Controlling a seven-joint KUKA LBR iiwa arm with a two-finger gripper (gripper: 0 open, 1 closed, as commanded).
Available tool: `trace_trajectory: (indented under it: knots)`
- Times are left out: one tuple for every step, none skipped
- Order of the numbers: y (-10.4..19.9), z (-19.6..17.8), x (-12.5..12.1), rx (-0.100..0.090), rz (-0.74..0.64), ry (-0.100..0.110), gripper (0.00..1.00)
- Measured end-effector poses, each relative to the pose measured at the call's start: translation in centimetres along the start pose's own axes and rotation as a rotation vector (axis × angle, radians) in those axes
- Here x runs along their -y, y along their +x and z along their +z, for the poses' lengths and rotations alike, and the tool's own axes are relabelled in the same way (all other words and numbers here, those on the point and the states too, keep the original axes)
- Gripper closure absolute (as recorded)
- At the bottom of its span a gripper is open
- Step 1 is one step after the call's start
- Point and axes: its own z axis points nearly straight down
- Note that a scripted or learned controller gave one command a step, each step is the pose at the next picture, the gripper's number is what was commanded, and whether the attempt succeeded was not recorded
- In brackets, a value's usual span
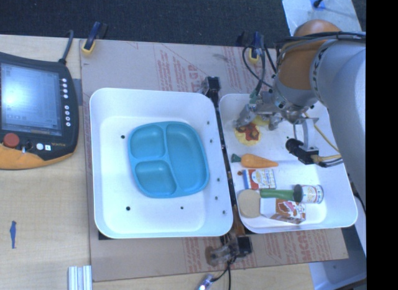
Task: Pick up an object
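My gripper (247, 119) hangs low over the far left part of the right bin (339, 211), right above a small yellow and red toy (250, 133). Whether it touches the toy cannot be made out. Nearer the front lie an orange carrot (259, 161), a small white carton (264, 177), a bottle with a green body (291, 193), a round beige piece (249, 203) and a printed packet (287, 211). The grey arm with its orange band (305, 58) reaches in from the right.
The left bin (106, 214) holds a blue divided plate (168, 158). A teach pendant (34, 117) lies on the bench at the far left. A black part with cables (302, 150) hangs from the arm over the right bin.
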Motion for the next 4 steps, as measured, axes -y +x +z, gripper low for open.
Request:
trace_trajectory:
  knots:
    - [0.7,0.0,0.0,-0.001,-0.001,0.002,0.00]
    - [0.6,-1.1,0.0,0.000,-0.003,0.002,1.00]
    - [0.6,-1.1,0.0,0.000,-0.004,0.003,0.00]
    - [4.9,-10.0,6.8,0.000,-0.003,-0.001,0.00]
